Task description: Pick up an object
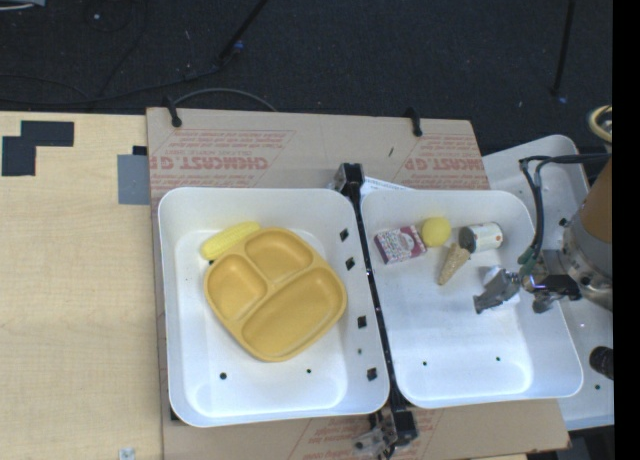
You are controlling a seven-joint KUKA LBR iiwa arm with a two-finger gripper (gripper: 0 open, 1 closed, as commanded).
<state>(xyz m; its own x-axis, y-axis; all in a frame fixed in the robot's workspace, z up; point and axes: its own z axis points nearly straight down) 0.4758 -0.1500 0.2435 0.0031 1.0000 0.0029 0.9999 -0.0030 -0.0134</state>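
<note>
Claw (497, 291) hovers low in the right bin (470, 388), grip state unclear — the cone (452, 264) lies just beside, and a glancing touch could roll it away.

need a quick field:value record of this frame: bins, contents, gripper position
left bin: yellow three-compartment plastic plate; yellow corn-like piece at the plate's upper-left edge
right bin: small pink-and-white carton, yellow ball, tan cone, white cylinder with dark end, all grouped in the upper part
gripper: over the right bin's right side, below the cylinder, beside the cone
finger state: cannot tell
held object: none seen between the fingers
</note>
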